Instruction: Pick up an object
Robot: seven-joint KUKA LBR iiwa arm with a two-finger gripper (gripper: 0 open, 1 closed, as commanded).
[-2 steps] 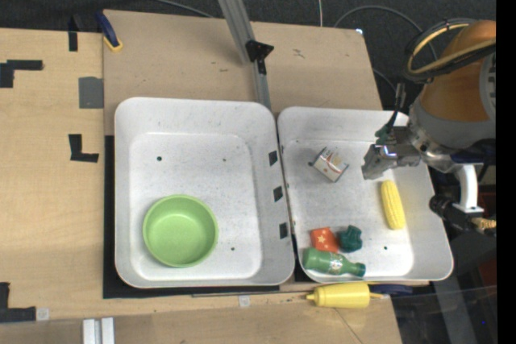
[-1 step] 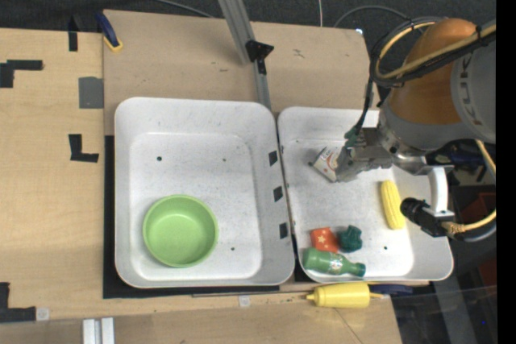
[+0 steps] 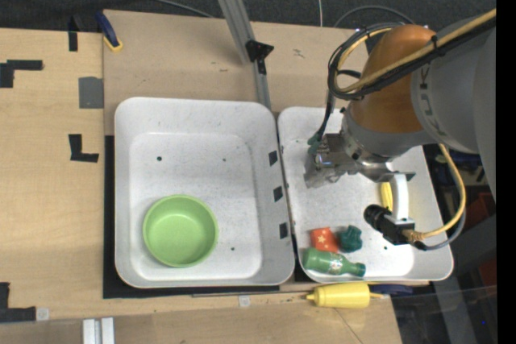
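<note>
2 white bins are seen side by side on the tabletop (image 3: 48, 197).

Left bin (image 3: 193, 121): 1 green bowl (image 3: 181, 230) is seated upright in the lower left corner, near the bin wall.

Right bin (image 3: 300, 209): the arm (image 3: 399, 89) enters from the right of the frame and covers the upper and middle part of the bin. The hand (image 3: 321, 167) is placed low over the upper left area of this bin, close to the divide between the 2 bins. Whether the hand is open or closed cannot be told from this angle, and nothing is seen held in it.

3 small items are grouped at the lower edge of the right bin, below the hand and apart from it:
- a red object (image 3: 322, 238), at the left of the group;
- a dark teal object (image 3: 351, 237), just beside the red one on its right;
- a green bottle (image 3: 332, 263), laid on its side just below the other 2, along the lower wall.

Outside the bins, a yellow item (image 3: 342, 296) is laid on the tabletop just below the right bin. A grey pole (image 3: 230, 0) is seen slanting from the top of the frame down to the divide between the bins.
</note>
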